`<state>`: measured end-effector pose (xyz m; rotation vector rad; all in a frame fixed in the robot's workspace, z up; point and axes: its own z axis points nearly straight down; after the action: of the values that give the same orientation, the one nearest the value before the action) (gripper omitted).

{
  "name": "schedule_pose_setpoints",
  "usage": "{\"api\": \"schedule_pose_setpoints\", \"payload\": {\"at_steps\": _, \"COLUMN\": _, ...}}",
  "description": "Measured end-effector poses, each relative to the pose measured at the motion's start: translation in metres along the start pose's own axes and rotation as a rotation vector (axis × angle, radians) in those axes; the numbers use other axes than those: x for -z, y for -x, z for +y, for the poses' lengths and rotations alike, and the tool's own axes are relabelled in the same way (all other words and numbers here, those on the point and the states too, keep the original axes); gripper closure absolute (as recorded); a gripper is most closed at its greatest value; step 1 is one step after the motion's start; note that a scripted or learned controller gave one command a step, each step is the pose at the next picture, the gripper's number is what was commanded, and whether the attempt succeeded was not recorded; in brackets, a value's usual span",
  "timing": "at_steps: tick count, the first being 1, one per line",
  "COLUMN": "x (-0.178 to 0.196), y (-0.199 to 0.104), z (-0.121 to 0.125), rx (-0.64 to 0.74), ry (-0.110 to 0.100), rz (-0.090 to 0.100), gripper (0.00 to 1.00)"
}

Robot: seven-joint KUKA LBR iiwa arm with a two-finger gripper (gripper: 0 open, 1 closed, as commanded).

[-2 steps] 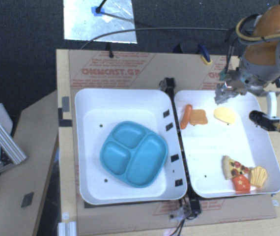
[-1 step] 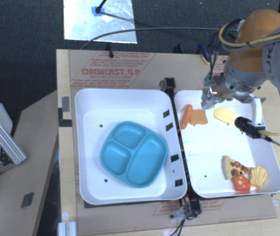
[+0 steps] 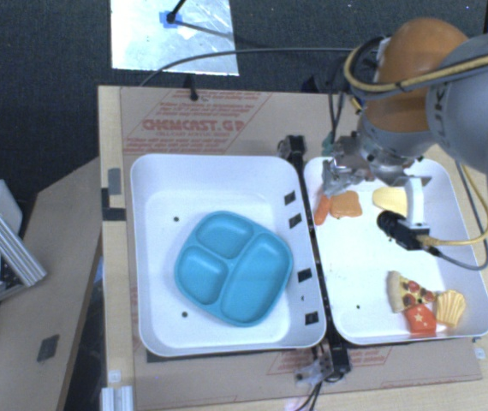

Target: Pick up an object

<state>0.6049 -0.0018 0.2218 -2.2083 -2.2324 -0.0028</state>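
The gripper (image 3: 340,178) hangs low over the far left corner of the right bin (image 3: 372,328), just above an orange piece of toy food (image 3: 345,205) and a thin orange carrot-like piece (image 3: 321,210). A pale yellow piece (image 3: 389,199) lies to the right of them, partly behind the arm. A pizza slice (image 3: 405,291), a red piece (image 3: 421,318) and a ridged yellow piece (image 3: 450,306) sit near the bin's front right corner. I see nothing held between the fingers.
The left bin (image 3: 154,229) holds a blue divided plate (image 3: 233,266). A black divider with clips (image 3: 306,229) runs between the bins. A black cable end (image 3: 401,229) dangles over the right bin. The arm's orange band (image 3: 415,67) looms above the back right.
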Motion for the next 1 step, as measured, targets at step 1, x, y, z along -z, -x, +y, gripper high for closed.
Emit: {"api": "schedule_pose_setpoints", "payload": {"at_steps": 1, "x": 0.0097, "y": -0.0478, "z": -0.0061, "rx": 0.0, "ry": 0.002, "rz": 0.0, "gripper": 1.0}}
